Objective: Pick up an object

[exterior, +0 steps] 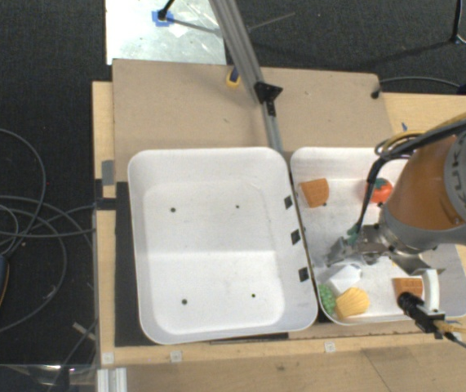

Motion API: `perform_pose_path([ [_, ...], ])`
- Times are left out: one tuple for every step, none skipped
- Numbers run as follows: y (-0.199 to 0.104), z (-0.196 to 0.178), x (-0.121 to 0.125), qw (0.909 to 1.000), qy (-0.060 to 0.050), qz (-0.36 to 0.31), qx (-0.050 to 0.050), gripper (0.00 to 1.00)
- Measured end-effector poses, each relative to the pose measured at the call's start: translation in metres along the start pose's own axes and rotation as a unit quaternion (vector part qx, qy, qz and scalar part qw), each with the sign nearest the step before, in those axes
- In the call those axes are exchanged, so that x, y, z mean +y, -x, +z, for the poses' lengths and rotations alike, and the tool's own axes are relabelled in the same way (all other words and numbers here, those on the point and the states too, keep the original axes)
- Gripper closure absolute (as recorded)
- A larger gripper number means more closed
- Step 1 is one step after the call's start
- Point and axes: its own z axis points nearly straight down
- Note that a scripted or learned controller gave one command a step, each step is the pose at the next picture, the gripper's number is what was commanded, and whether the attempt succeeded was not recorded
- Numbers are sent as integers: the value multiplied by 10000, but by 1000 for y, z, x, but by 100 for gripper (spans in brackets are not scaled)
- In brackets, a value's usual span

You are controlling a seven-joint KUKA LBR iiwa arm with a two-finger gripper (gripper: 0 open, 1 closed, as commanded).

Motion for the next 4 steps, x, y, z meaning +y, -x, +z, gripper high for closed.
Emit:
perform_pose_path([
  [1, -14, 2, 10000, 35, 6, -9, 100],
  [-2, -58, -1, 10000, 48, -13, -14, 100],
  [-7, -110, -8, 10000, 56, -17, -15, 100],
  [-10, -154, -6, 10000, 58, -20, -15, 100],
])
